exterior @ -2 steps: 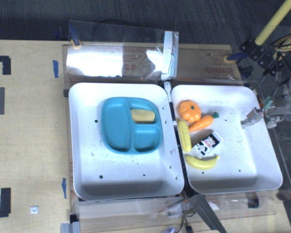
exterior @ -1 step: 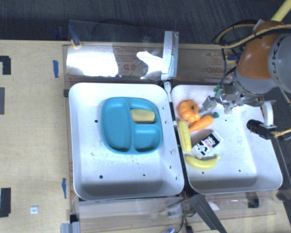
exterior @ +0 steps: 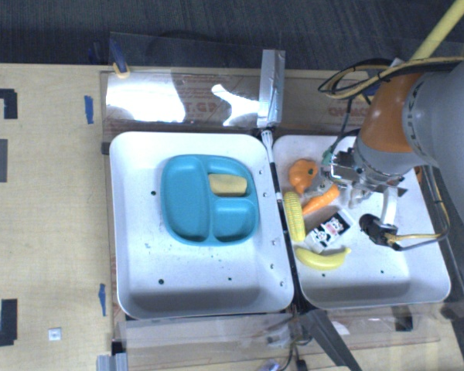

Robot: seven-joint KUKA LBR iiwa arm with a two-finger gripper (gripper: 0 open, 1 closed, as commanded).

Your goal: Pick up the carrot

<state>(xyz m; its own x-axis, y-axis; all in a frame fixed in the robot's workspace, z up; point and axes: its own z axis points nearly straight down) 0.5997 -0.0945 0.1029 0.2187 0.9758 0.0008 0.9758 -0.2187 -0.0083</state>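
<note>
Bins sit side by side, and I'll take the carrot (exterior: 322, 202) as my marker. Well to its left, in the left bin (exterior: 131, 230), lies a blue divided plate (exterior: 192, 199) with a yellow block (exterior: 228, 185) in its upper right compartment. The carrot itself lies in the right bin (exterior: 417, 277), near that bin's left wall, tilted with its right end higher. Touching its left end is a corn cob (exterior: 294, 215); just above it an orange round fruit (exterior: 301, 174); below it a black-and-white packet (exterior: 327, 232) and then a banana (exterior: 323, 259).

Just to the carrot's right hangs the gripper (exterior: 348, 185), apparently at its raised end. Whether the pincer is released or clenched, I cannot tell; the wrist covers it. To do this well, I'd judge the fingers should straddle the carrot across its width, clear of corn and fruit, then close before lifting straight up. Contact with the carrot is too hidden to call.
</note>
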